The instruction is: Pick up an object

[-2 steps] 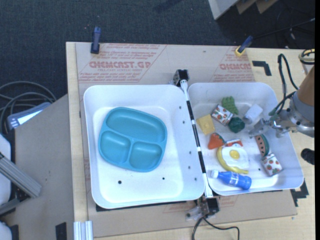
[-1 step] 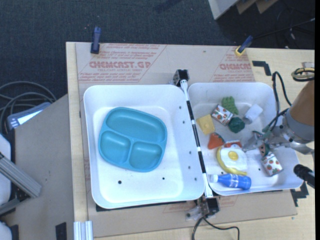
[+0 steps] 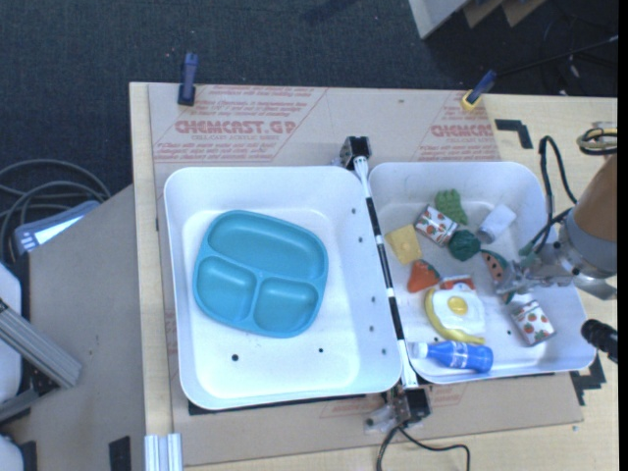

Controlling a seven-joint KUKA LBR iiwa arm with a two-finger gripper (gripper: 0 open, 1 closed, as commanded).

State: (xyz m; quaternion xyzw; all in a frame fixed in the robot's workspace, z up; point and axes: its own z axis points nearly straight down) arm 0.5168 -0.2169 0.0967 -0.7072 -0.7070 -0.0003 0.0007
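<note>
**Claw low in right bin, grip state unclear**

Claw [image 3: 512,281] positioned low in right bin [image 3: 392,180], near right wall, among small toys. Opening of claw and any hold: cannot tell. Nearest items: red-and-white can [image 3: 531,322] just below, dark green toy [image 3: 464,245] to left. Fried egg toy [image 3: 456,310] and blue bottle [image 3: 459,356] toward front. Left bin [image 3: 186,194] containing blue divided plate [image 3: 260,274].

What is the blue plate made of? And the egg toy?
The blue plate looks like smooth moulded plastic: one even colour, rounded dividers, a slight sheen. The egg toy seems to be plastic or rubber too, with a flat white part and a glossy yellow yolk; which of the two is unclear.
</note>
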